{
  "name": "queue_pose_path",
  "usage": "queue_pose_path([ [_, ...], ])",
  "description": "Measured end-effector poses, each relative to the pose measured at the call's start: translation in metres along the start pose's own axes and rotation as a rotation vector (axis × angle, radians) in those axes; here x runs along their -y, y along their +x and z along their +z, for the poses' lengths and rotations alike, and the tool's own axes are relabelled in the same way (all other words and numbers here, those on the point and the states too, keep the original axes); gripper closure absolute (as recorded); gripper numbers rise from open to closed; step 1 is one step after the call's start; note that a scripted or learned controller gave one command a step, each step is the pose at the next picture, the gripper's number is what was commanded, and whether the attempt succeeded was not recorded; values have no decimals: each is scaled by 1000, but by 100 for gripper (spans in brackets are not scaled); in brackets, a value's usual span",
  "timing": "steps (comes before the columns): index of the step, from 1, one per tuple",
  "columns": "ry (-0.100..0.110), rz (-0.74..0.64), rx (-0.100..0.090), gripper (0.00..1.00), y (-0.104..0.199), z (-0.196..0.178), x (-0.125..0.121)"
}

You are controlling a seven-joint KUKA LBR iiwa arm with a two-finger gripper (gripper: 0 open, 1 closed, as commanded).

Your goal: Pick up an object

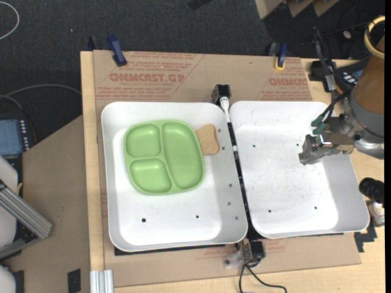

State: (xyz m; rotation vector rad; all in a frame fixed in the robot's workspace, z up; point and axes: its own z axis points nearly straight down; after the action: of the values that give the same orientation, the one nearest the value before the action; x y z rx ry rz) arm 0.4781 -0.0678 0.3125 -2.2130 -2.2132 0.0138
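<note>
Lying in the left bin (122,224) near its far right corner, the tan sponge-like piece (208,139) touches the green divided plate (164,157); it looks light and soft, best pinched across its short sides. Whether the gripper (310,153), over the right bin (293,221), is released or clenched, I cannot tell.

Robotics lab: clamped bench (153,72), cables (36,93).

"CHEMCAST" printed twice on brown board (153,72)
</note>
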Motion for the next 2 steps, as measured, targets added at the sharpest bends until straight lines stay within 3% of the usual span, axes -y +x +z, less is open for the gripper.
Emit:
queue_pose_path([
  [1,-8,-11,-2,100,99,26,-1],
  [2,-26,-6,0,100,135,-61,-1],
])
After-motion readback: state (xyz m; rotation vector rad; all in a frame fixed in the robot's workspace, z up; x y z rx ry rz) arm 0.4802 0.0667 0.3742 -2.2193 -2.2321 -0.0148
